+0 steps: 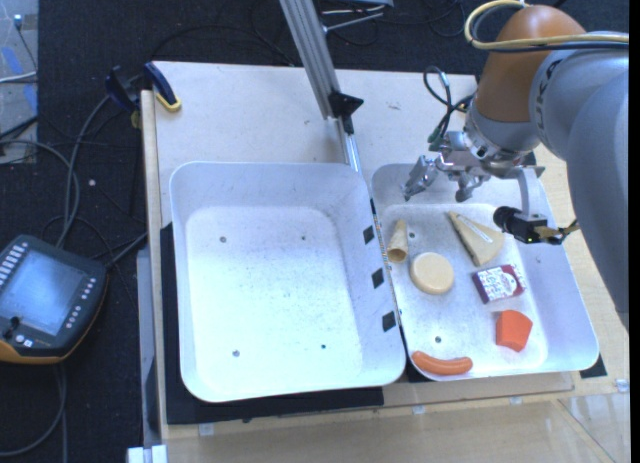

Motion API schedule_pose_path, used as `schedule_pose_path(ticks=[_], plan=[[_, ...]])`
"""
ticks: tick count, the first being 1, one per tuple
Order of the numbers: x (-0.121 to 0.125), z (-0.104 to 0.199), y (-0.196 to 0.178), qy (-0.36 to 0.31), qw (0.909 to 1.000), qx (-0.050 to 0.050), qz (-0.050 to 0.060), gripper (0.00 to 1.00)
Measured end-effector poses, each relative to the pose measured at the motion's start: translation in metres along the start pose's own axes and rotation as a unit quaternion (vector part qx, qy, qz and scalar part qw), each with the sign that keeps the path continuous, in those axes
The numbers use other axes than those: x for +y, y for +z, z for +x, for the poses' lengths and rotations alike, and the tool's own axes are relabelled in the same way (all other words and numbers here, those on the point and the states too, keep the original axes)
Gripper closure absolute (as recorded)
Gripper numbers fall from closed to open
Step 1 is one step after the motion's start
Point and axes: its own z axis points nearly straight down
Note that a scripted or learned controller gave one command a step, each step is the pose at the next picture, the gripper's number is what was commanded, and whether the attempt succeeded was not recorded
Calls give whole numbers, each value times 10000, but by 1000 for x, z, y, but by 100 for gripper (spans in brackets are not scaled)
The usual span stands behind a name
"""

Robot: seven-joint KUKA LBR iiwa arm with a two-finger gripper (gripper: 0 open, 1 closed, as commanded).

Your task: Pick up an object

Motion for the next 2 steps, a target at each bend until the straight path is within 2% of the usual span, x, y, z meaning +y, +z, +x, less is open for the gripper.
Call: schedule_pose_path(ticks=[1, 2], plan=[[-80, 1, 52, 15, 10000, -7, -30, 0], [-54, -5, -15, -189, 9998, -11, -66, 0]])
